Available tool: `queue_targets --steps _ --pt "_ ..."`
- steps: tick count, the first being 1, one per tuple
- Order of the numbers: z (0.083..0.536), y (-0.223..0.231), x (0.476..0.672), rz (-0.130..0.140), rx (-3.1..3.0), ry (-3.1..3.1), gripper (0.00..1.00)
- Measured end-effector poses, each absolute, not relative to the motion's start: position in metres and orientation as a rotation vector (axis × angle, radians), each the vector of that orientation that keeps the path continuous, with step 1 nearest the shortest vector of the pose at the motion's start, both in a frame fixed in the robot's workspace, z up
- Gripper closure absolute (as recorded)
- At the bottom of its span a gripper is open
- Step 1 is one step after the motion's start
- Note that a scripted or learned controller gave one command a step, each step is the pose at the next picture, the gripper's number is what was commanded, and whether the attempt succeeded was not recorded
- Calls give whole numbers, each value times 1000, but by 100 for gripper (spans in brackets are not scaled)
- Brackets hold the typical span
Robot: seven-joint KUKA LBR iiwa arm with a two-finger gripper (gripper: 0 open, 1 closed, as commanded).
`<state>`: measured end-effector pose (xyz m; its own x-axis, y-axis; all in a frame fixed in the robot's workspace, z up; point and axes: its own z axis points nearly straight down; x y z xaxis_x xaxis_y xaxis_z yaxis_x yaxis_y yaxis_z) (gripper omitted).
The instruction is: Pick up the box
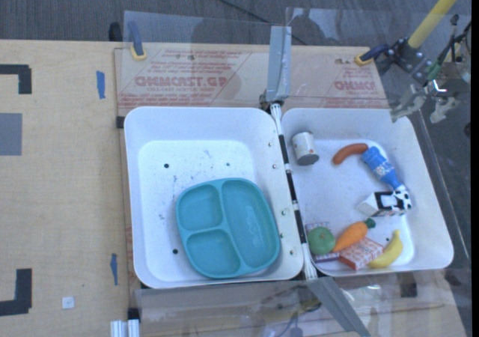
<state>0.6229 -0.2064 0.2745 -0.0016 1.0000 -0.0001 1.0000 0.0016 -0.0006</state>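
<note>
Wooden table (60, 201) stretches off to the left, marked with a few black tape corners and short blue strips. On it sit two shallow white bins side by side, under a clear sheet with red lettering.

Left bin (150, 141) holds a teal divided plate (227, 227) with three compartments, lying flat in the near right part of the bin, and some dark specks are scattered on the bare floor beside it.

Right bin (426, 178) is the busier one. Near its far left corner stands a small grey can (304, 147). Just right of that lies a red-orange sausage (350, 153), and next to it a blue bottle (381, 166) lying tilted. Below the bottle is a black-and-white cow toy (392, 201). Along the near edge, from the left, sit a green apple (321, 240), an orange carrot (352, 235) leaning over it, then the box (361, 253), reddish with a pale label, lying flat just under the carrot and touching a yellow banana (389, 250) at its right.

Up at the far right, past the bin's corner, hangs the gripper (423, 92), well apart from the box; I cannot tell how far its fingers are spread, and nothing shows between them.
</note>
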Motion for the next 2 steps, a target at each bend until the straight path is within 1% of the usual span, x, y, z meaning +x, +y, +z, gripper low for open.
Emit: queue_targets --steps 1,2 --pt "163 -123 575 0 -2015 -2410 0" --pt "130 -195 577 -1 -2167 -2277 0"
